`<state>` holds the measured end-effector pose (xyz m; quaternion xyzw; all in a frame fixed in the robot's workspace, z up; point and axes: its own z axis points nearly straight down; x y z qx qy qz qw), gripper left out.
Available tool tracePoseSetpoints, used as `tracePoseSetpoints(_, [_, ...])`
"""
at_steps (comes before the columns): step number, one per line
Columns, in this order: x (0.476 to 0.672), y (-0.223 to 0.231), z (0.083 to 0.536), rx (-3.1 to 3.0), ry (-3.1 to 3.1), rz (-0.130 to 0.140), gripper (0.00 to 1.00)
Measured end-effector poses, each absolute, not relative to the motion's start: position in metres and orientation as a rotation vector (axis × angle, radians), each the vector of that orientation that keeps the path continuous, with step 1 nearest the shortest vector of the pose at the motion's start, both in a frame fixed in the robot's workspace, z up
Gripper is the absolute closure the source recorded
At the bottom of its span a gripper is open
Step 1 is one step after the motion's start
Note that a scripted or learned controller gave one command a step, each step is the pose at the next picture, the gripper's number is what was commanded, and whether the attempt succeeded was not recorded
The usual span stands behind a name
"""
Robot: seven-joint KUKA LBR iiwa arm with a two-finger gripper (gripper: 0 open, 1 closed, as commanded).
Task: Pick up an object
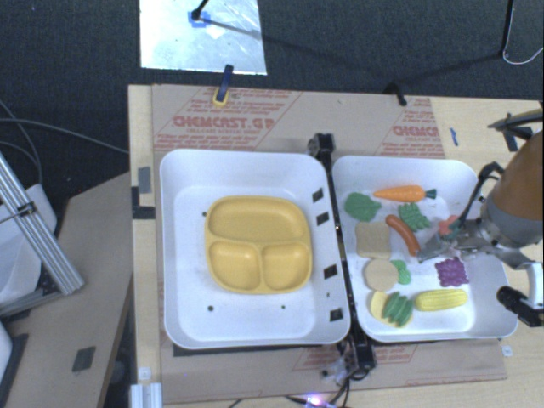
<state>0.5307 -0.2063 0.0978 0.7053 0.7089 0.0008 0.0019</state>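
Note:
My gripper (435,245) hangs low over the middle of the right bin (476,177), reaching in from the right. It sits just right of the red sausage (401,231) and just above the purple grapes (451,271). Around it lie an orange carrot (399,194), a dark green leafy piece (415,218), a tan bread slice (372,240) and a yellow corn cob (439,299). A small red-orange bit (449,225) shows beside the wrist; what it is cannot be made out.
The left bin (183,185) holds a yellow divided plate (258,245). Also in the right bin are a green leaf (361,205), a cream round piece (382,274) and green pods (397,308). A black divider (333,228) runs between the bins.

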Motion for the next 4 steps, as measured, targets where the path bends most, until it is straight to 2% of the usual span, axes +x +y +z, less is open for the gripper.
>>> tracePoseSetpoints(1, [0.487, -0.207, 0.086, 2.217, 2.217, 0.004, 0.00])
tracePoseSetpoints(2, [0.488, -0.207, 0.142, 2.213, 2.222, 0.004, 0.00])
tracePoseSetpoints(3, [0.501, -0.206, 0.083, 2.214, 2.223, 0.002, 0.00])
tracePoseSetpoints(4, [0.503, -0.208, 0.098, 2.211, 2.214, 0.006, 1.00])
